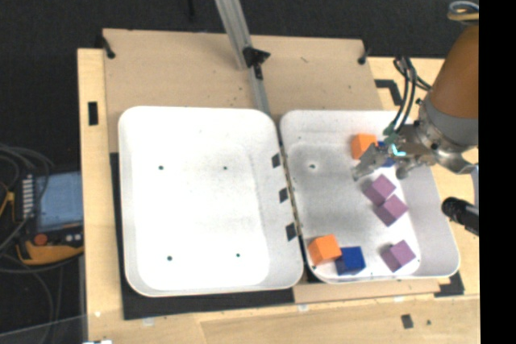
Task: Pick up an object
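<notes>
The right bin (pixel 322 197) holds several small blocks. An orange block (pixel 361 145) lies near its far side, and two purple blocks (pixel 384 198) sit together in the middle right. At the near edge are an orange block (pixel 325 249), a blue block (pixel 350 261) and a purple block (pixel 397 254). My gripper (pixel 385 160) hangs low over the bin, just right of the far orange block and above the two purple blocks. Nothing shows between its fingers.
The left bin (pixel 201 197) lies beside the right one, with black clips (pixel 284 193) along the shared wall. A slanted metal rail (pixel 230 12) rises behind the bins. A cable and control box (pixel 48 209) sit off the bench at left.
</notes>
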Motion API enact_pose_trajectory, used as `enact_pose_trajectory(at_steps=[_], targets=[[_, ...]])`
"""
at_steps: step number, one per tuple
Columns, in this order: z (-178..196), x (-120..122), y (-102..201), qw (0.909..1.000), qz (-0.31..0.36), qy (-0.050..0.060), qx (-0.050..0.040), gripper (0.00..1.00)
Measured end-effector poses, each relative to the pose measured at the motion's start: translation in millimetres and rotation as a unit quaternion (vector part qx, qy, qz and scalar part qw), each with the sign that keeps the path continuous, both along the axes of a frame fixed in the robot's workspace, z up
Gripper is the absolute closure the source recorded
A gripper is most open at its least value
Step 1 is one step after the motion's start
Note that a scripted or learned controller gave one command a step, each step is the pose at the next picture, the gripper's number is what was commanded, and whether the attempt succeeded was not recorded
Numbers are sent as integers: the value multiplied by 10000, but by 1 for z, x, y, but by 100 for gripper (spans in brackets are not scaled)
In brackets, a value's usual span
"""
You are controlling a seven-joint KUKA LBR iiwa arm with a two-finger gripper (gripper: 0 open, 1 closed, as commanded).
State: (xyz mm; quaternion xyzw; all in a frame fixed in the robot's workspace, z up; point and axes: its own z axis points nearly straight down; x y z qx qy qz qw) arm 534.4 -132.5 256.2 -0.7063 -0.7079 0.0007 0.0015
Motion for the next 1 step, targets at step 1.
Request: enact_pose_trajectory(at_steps=[1], targets=[[2,1,0,10000,-12,-23,-6,0]])
